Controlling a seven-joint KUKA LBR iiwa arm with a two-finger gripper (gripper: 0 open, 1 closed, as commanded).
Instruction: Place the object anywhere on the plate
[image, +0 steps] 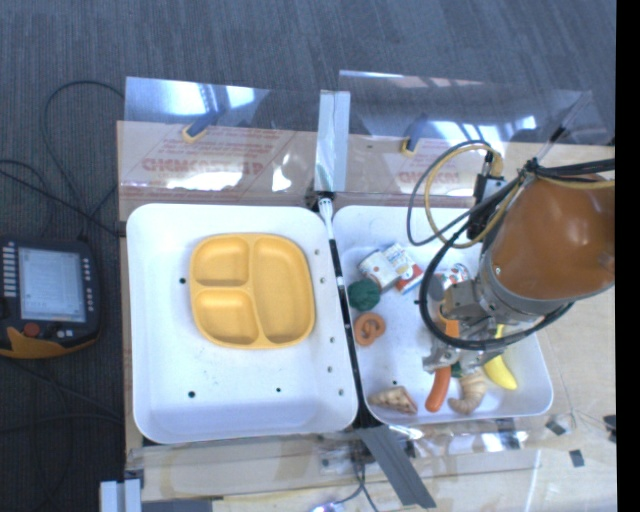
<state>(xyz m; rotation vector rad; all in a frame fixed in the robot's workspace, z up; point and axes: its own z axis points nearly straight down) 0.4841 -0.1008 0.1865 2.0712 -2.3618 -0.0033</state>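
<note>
Two shallow white bins with rounded corners sit side by side on the bench. The left bin (160, 390) carries one yellow plate (253, 290), a smooth moulded tray with rounded corners split into three compartments: two small ones on its left side, one long one on its right. The right bin (535, 395) carries the loose things. One small white carton (388, 266) with red print lies tilted near the bin's far edge. One dark green round piece (363, 295) sits by the left wall, and just nearer than it one orange ring-shaped piece (370, 329). Along the near edge lie one tan, lumpy wedge (394, 401), one glossy orange-red carrot-shaped piece (438, 390), one pale knobbly ginger-like root (467, 396) and one smooth yellow curved piece (500, 373) close to the near right corner. The arm's glossy orange band (555, 240) bulks over the right bin, black cables looping around it. The gripper (455, 357) hangs over the near part of that bin, just above the carrot-shaped piece; whether its metal fingers are spread or pressed together cannot be told.
</note>
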